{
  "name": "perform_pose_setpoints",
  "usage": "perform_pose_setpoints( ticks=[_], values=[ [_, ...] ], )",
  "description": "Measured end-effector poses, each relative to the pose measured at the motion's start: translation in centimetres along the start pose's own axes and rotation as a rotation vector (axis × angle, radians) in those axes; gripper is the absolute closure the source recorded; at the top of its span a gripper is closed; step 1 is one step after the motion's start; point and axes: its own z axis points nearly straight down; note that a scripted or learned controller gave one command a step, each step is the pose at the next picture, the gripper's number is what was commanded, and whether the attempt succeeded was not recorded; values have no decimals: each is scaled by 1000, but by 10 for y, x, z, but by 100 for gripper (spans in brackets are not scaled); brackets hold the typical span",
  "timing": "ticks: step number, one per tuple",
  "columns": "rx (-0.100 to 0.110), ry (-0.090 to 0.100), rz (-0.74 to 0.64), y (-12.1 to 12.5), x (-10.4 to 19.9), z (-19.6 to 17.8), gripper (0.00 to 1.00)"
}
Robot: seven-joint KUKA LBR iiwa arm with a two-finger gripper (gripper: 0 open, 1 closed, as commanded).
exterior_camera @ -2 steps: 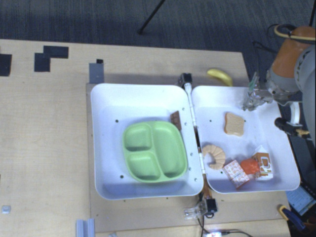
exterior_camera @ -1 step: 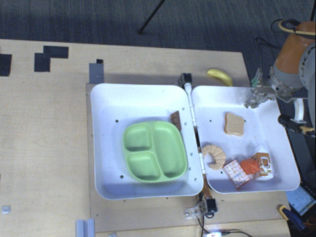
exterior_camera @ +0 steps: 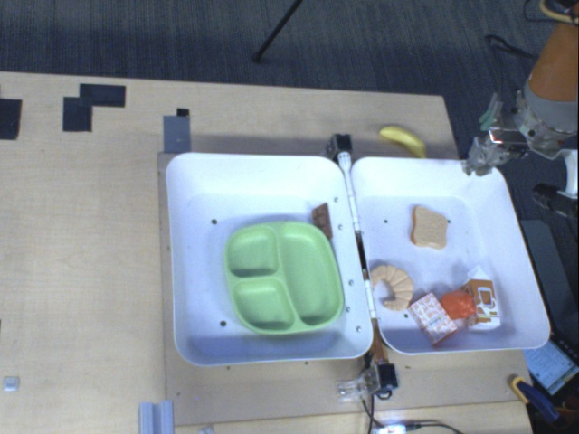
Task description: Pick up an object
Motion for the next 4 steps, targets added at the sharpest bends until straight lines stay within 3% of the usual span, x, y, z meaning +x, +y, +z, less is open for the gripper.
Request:
perform_pose_setpoints(
  ticks=[1, 2, 3, 4],
  values=[
    [3, 1, 1, -1, 0, 1, 0],
    [7, 3, 1, -36, 34, 90, 0],
    [2, 2, 4, -99, 89, 109, 0],
    [2, 0, 7, -143, 42, 2, 0]
  ],
)
